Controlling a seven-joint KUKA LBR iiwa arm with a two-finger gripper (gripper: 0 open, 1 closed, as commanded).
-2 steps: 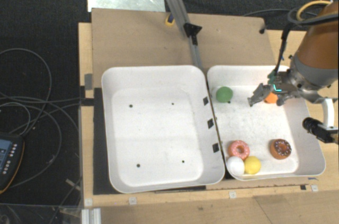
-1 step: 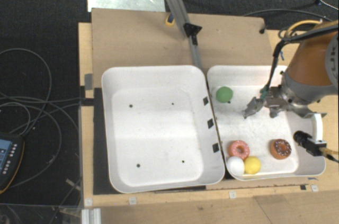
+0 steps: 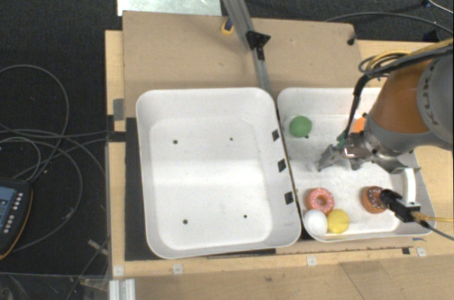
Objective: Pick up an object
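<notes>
The tool [image 3: 328, 159] hangs low over the middle of the right bin [image 3: 323, 101], its grey tips pointing toward the bin's left side. Whether it is clenched or released cannot be told from this slant, and nothing shows between its tips. The green ball [image 3: 300, 126] lies near it, up and to the left, apart from it. The pink donut [image 3: 320, 200] sits below the tool, toward the bin's near edge, with the white ball [image 3: 315, 223] and yellow ball [image 3: 338, 221] touching each other just beneath it. The brown donut [image 3: 372, 198] lies to the right, under the arm's wrist. An orange thing [image 3: 359, 124] peeks out beside the arm. The left bin [image 3: 152, 107] adjoins on the tabletop [image 3: 184, 43].
</notes>
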